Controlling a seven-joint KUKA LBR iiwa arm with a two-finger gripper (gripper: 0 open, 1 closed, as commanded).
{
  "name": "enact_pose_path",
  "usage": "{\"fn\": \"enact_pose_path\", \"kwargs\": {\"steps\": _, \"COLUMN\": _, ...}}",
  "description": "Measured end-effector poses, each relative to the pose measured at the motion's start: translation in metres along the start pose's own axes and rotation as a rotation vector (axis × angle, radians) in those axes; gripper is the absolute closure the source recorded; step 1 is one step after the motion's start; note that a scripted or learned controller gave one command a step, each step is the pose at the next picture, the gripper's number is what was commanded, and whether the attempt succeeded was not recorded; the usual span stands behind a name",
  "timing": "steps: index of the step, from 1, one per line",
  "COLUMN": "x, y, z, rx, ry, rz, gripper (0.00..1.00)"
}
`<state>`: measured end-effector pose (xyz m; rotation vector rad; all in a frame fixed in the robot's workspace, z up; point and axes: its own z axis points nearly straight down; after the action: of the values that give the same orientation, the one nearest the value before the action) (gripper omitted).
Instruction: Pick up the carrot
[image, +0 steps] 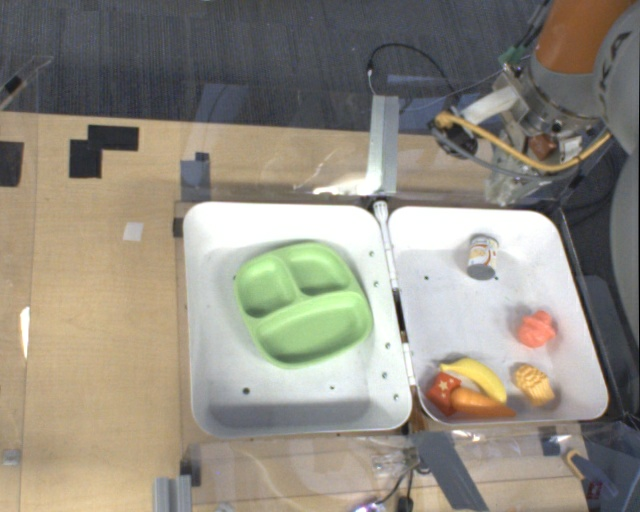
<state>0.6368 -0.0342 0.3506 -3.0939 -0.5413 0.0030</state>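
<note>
Carrot first: the small orange tapered carrot (481, 403) lies in the near corner of the right white shallow bin (560, 250), pressed in among other toy food. You can see the yellow curved banana (477, 377) lying just above it and apparently touching it, and a red strawberry-like piece (441, 390) tight against its left end. A tan, lumpy item (532, 382) sits near its right end, and a rounded pinkish-red item (537, 328) lies a little farther up the bin. A small upright can with a pale label (483, 256) stands well apart, toward the far side.

The gripper (515, 180) hangs beyond the far edge of the right bin, up by the grey wrist and its orange band, with yellow cable looped around it. You cannot tell from this angle how the gripper is set, and nothing shows held in it. It is well apart from the carrot, almost the whole bin away.

So judge this as the approach step, with the pick not yet begun. Your next move calls for carrying the gripper across the bin to the near corner and lining it across the carrot's narrow width. Expect trouble from the crowding: the banana and the red piece leave little room, and the bin wall is close.

The green sectioned plastic plate (303, 302) rests in the left white bin (215, 400) on the wooden counter (90, 330), out of your way.
</note>
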Motion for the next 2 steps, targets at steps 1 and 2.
{"fn": "enact_pose_path", "kwargs": {"steps": 1, "x": -0.032, "y": 0.086, "z": -0.081, "rx": -0.002, "ry": 0.003, "rz": 0.016, "gripper": 1.00}}
{"fn": "enact_pose_path", "kwargs": {"steps": 2, "x": -0.060, "y": 0.154, "z": -0.083, "rx": -0.002, "ry": 0.001, "rz": 0.130, "gripper": 1.00}}
